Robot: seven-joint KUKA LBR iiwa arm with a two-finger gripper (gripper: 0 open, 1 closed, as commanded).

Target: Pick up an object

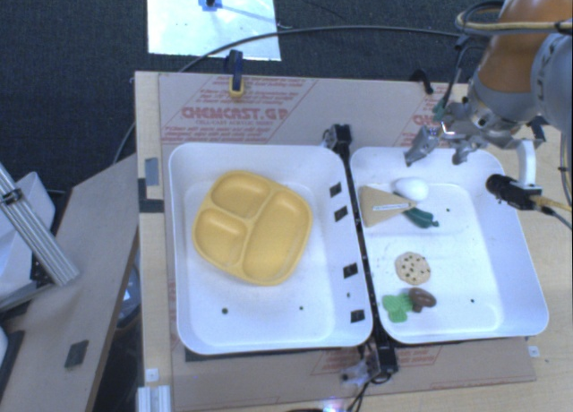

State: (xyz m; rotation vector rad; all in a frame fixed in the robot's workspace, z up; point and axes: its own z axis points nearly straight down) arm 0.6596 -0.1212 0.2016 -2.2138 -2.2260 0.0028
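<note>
Grey two-finger gripper [440, 146], fingers apart and holding nothing, hangs over the right white bin's [515, 249] far edge, near a white egg-shaped object [412, 189].

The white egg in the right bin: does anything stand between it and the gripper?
Nothing visible does. The gripper hangs open above the far rim of the right bin, and the egg lies just below it in the view, its top uncovered. The cheese wedge touches the egg's left side only.
</note>
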